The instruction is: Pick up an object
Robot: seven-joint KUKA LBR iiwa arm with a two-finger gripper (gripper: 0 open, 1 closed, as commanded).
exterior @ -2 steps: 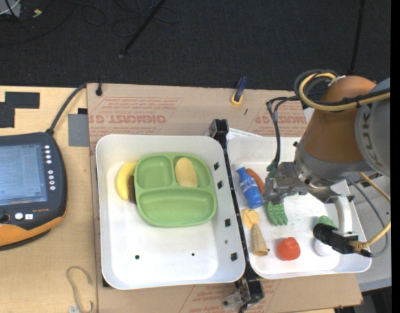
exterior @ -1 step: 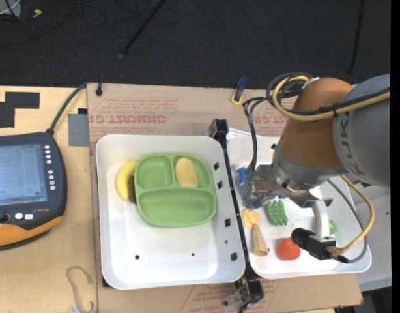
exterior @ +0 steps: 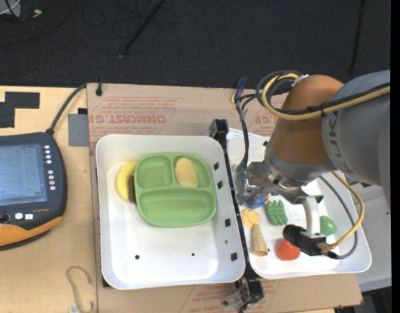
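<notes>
A grey robot arm with an orange band reaches from the right over the right white bin [exterior: 363, 263]. Its hand [exterior: 252, 186] hangs low near that bin's left wall, blurred and partly hidden by the wrist, so I cannot tell how it is set or whether it holds anything.

Just below the hand lie small toy foods, close together: a green ridged piece [exterior: 275, 211], a tan cone [exterior: 259, 240], a red round piece [exterior: 288, 250] and a small green piece [exterior: 328, 226]. They look like light, hard, smooth plastic, likely to slip. The cone seems best taken across its narrow width; the ridged piece offers grip along its sides.

The left white bin [exterior: 122, 253] holds a green divided plate [exterior: 177, 204] with a pale yellow piece [exterior: 185, 172] in one compartment and a banana [exterior: 125, 180] touching its left rim.
</notes>
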